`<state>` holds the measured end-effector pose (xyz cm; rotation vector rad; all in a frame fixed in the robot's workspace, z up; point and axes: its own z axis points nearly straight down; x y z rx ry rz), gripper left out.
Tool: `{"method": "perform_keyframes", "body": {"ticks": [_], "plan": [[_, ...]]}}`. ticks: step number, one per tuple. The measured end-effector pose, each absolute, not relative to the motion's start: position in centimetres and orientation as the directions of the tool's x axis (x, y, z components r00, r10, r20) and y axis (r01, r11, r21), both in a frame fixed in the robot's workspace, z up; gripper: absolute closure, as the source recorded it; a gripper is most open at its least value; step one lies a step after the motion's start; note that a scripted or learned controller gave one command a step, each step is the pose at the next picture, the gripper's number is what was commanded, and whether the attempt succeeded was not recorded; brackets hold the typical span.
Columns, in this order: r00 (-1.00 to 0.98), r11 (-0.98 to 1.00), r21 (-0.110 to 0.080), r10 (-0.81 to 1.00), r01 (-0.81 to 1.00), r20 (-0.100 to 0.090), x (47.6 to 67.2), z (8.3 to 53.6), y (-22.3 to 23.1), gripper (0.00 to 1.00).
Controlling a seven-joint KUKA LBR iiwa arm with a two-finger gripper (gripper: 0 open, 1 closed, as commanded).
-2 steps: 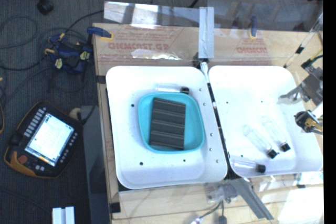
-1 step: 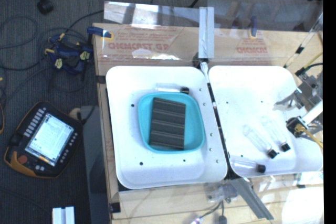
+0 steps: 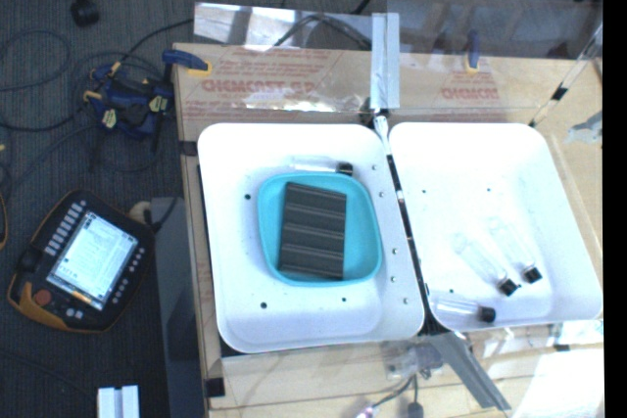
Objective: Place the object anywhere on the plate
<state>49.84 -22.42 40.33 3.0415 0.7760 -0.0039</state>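
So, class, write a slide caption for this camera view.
Dark ribbed block resting on the blue plate in the left bin; clear tubes in the right bin.

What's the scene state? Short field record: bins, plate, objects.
left bin: holds blue plate
on plate: dark ribbed block, lying flat, about centred
behind plate: clear tube with black cap, against the bin's far wall
right bin: three clear vials with black caps, near the front right
floor, left of bench: teach pendant
task status: block is on the plate
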Motion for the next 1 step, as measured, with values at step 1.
{"method": "perform_keyframes", "body": {"ticks": [1], "plan": [[0.901, -0.901, -0.001, 0.434, 0.434, -0.006, 55.76, 34.65, -22.34, 0.00]]}}
